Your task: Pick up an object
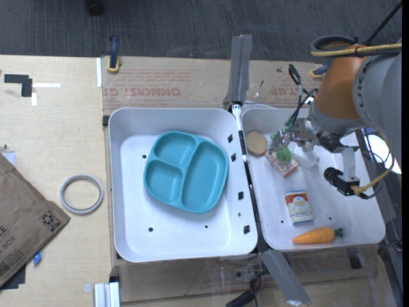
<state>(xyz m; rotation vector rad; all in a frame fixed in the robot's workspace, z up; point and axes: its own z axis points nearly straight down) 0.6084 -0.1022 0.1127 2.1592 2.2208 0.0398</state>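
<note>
Nearest the camera, an orange toy carrot [314,236] lies along the near edge of the right bin [367,232], its green tip toward the near right corner; just behind it sits a small white carton [298,208] with an orange label, flat on the bin floor; farther back, a clear packet with red print [283,163] lies near the bin's middle, and a round tan disc [256,143] rests close to the left wall at the far end; my claw [285,141] hangs over the far part of this bin, just above the packet and beside something green [283,152]; I cannot tell how it stands, nor whether it has anything. The left bin [124,235] holds a blue divided plate [186,171], tilted across its middle, well apart from every wall. On the bench [51,120], near the left bin's left wall, lies a grey tape ring [81,193]; a brown cardboard box [22,219] juts in at the near left corner.
</note>
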